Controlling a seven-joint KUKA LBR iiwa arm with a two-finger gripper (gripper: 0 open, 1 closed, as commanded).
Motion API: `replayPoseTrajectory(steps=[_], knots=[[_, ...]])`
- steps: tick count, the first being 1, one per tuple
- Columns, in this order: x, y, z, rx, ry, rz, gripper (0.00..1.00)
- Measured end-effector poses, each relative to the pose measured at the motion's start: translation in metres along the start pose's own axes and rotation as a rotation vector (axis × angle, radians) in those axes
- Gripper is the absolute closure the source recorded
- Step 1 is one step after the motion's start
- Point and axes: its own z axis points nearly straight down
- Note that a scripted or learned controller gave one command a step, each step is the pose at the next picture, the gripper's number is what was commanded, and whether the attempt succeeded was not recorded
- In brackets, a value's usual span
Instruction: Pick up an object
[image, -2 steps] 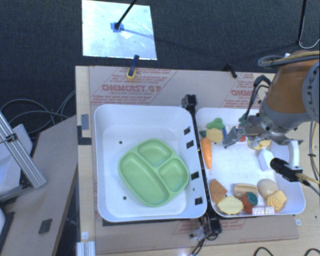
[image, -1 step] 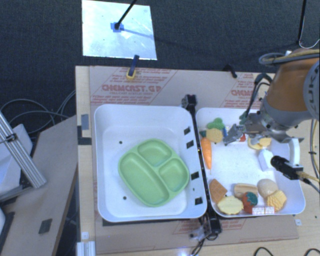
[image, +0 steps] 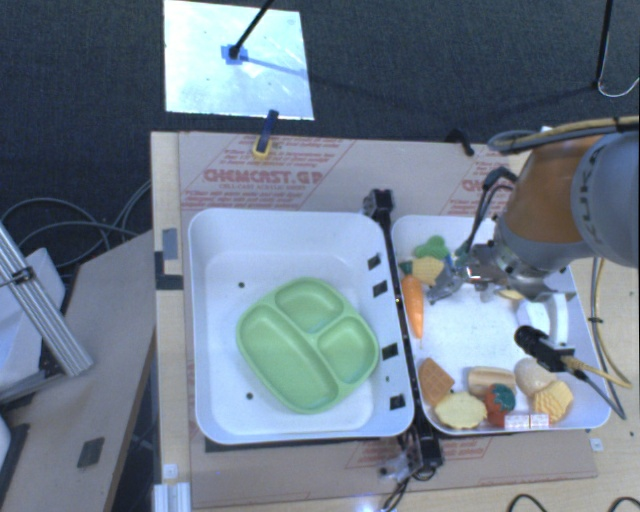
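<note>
So far nothing is being lifted: the gripper is reaching low into the right bin, just beside the yellow toy and the carrot at its upper left, and whether it is open or closed I cannot tell. More toy food is lying along the near edge; the green plate is sitting in the left bin. Grasp and lift are seemingly remaining.

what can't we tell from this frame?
- Gripper: small and dark in the camera view, by the yellow toy; any grasp is unreadable.
- Right bin: the arm hides its upper right part.
- Toys in the lower right pile: overlapping, hard to identify.
</note>
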Motion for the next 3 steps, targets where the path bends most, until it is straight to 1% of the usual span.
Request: replayPoseTrajectory(steps=[1, 2, 3], knots=[[-0.005, 0.0, 0.043, 0.001, 0.0, 0.003, 0.0], [-0.008, 0.001, 0.061, -0.006, -0.007, 0.007, 0.0], [-0.006, 0.002, 0.05, -0.007, -0.003, 0.006, 1.0]])
